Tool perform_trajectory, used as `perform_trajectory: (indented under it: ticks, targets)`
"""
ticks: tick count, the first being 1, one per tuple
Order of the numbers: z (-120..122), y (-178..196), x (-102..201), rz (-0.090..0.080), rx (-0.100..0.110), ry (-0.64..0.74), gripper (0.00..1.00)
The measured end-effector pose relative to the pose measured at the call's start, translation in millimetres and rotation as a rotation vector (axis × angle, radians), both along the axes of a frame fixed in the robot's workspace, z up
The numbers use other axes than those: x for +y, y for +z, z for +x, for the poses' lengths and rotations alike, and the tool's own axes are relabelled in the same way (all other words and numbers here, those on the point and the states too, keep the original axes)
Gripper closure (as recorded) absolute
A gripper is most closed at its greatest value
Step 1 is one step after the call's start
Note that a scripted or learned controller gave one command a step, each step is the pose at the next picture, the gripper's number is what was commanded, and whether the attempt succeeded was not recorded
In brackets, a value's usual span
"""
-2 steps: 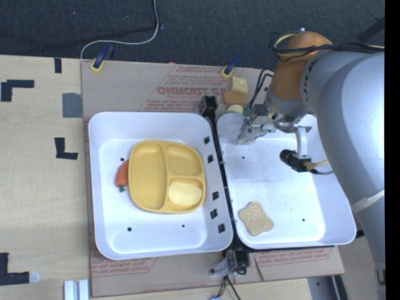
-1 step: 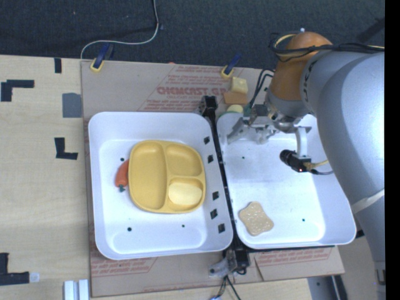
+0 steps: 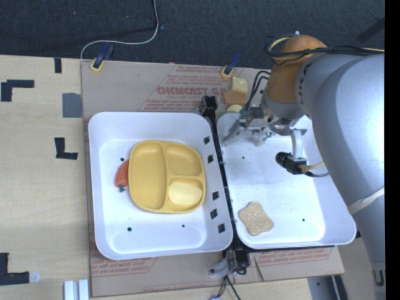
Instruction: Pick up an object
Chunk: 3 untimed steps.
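claw (image 3: 251, 129) at bin's far edge, cracker (image 3: 255, 218) well apart — near edge

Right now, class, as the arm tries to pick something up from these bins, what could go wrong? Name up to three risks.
1. The hand sits at the far rim of the right bin, well away from the bread slice; closing there could catch nothing.
2. The orange object lies partly under the yellow plate, so grasping it could shove the plate.
3. The plate looks broad and shallow, probably hard to grip.
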<state>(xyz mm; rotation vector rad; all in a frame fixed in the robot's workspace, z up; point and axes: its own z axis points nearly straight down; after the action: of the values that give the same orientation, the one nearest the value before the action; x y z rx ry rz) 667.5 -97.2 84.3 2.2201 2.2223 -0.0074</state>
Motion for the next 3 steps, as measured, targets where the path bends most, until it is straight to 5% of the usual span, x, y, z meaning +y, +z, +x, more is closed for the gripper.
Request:
perform_trajectory:
  ticks: [3]
  targets:
    - [-0.1, 0.1, 0.6, -0.002, 0.000, -0.001, 0.00]
